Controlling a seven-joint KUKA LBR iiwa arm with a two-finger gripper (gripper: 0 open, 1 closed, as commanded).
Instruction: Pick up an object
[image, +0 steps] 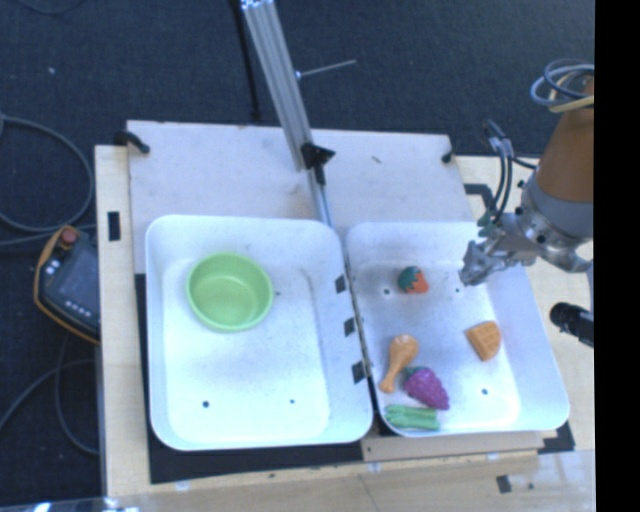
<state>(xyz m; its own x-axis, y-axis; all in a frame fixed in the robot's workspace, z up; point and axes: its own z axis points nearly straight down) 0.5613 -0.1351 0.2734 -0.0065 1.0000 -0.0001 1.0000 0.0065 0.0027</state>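
Camera view: my gripper (476, 268) hangs over the right bin (530, 400), upper-right part, nothing btw the fingers; can't tell if wide or narrow. Nearest obj is the red-green toy (413, 281), just left of me, roundish, no clear long axis. Orange wedge (484, 340) sits below me, a bit further. My arm (565, 170) reaches in from the right, wrist tipped down-left.

bins (250, 400): white glossy plastic | bowl (230, 291): green smooth plastic | worktop (230, 170): pale matt wood-like board | post (280, 75): ribbed bare metal
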